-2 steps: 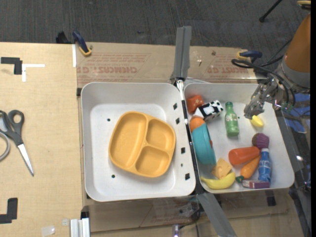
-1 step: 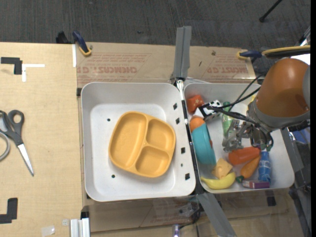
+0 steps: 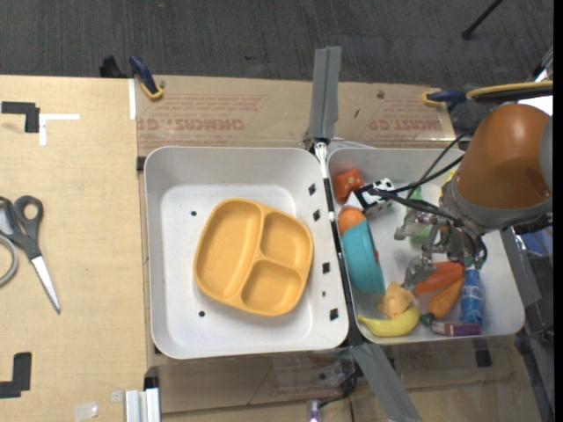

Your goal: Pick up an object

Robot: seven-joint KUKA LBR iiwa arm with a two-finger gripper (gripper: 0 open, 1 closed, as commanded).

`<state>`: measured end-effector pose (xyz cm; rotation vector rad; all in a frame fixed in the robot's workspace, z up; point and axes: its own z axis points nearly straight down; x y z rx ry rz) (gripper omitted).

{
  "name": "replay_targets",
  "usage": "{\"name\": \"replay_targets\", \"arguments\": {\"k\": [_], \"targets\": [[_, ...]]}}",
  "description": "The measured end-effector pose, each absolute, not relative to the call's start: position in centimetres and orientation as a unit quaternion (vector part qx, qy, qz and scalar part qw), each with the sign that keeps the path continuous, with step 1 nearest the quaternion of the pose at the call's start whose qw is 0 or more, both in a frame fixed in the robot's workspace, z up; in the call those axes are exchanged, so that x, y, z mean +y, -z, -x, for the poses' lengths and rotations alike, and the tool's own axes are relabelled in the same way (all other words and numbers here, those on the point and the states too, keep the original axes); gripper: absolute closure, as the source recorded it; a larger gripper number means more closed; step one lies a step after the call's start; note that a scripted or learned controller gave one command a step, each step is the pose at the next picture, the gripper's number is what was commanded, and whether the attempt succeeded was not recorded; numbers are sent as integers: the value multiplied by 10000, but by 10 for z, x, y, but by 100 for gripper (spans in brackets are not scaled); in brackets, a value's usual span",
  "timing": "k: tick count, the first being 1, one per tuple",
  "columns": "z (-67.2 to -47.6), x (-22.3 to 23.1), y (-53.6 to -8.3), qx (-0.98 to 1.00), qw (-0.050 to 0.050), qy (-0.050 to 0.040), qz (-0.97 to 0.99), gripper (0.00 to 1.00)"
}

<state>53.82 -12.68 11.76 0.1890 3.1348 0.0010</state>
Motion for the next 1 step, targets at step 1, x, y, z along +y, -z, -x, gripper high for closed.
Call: {"name": "replay_targets", "arguments": {"k": [1], "targets": [[-615, -167, -94, 9932, 31, -2, -1166, 0]]}}
